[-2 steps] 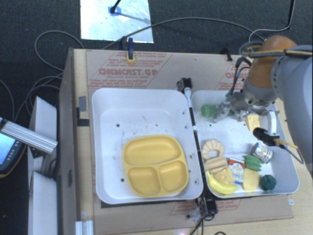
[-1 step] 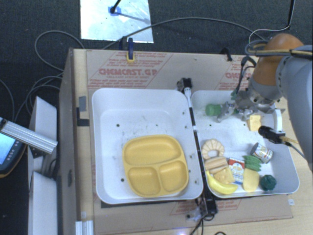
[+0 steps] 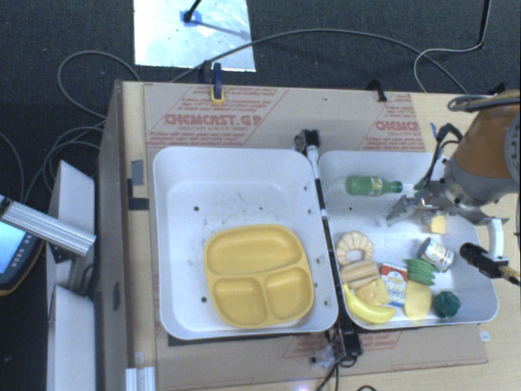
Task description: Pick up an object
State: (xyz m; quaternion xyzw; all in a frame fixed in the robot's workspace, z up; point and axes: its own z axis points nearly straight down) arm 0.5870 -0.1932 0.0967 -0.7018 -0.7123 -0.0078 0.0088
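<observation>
Several small items crowd the right bin (image 3: pixel 488 304); the left bin (image 3: pixel 175 218) carries a yellow divided tray (image 3: pixel 259 274).

Camera view: the gripper (image 3: pixel 404 210) sits over the upper part of the right bin, arm coming in from the right w/ its orange band above. Fingers look slightly spread, tips pointing left — nothing visible between them, so it has hold of nothing. Nearest candidate is the green bottle (image 3: pixel 368 186), lying on its side along the bin's back wall, just up-left of the fingertips, apart from them.

Lower in the bin, packed close: a ring-shaped pastry toy (image 3: pixel 355 246), banana (image 3: pixel 368 309), small red-and-white carton (image 3: pixel 394 282), silver can (image 3: pixel 440 255), green veg (image 3: pixel 420 269), dark green ball (image 3: pixel 446 303).

Handling, as a judgement: bottle prob. light, stiff plastic, smooth and round — likely to roll or squirt out if pinched off-centre. Best taken across the body mid-length, jaws square to its long axis; neck is too thin. Wall behind it limits finger room.
</observation>
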